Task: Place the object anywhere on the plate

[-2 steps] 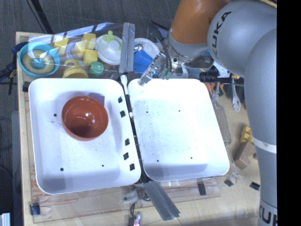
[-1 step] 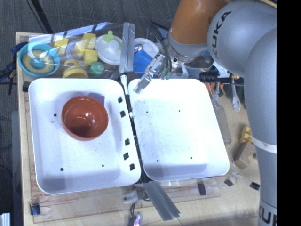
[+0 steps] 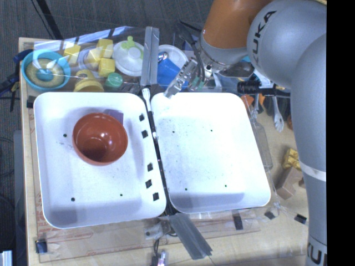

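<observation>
Hanging over the far edge of the right bin (image 3: pixel 244 148), the pincer (image 3: pixel 186 81) sits just beyond that bin's upper left corner, near the divider between the two bins. Its metal fingers (image 3: pixel 177 85) point down and to the left, and they look slightly apart with nothing seen between them, though the clutter behind makes the gap hard to judge. Above it, the orange band (image 3: pixel 236 15) of the arm leads into the big grey body of the arm (image 3: pixel 294 43), which comes in from the right side.

A red-brown plate (image 3: pixel 100 138), deep like a bowl, lies in the left bin (image 3: pixel 55 204), toward its upper middle, with a small dark shape just touching its far rim. Nothing rests on the plate that I can make out. The right bin's floor shows only small dark specks.

Beyond the bins, along the far edge of the tabletop (image 3: pixel 283 215), lies a jumble of toy dishes: a blue bowl (image 3: pixel 44 71), yellow pieces (image 3: pixel 102 51), a white and green lid (image 3: pixel 130 57) and a blue cup (image 3: pixel 166 71) just beside the pincer. Which of these is the object to be placed cannot be told
</observation>
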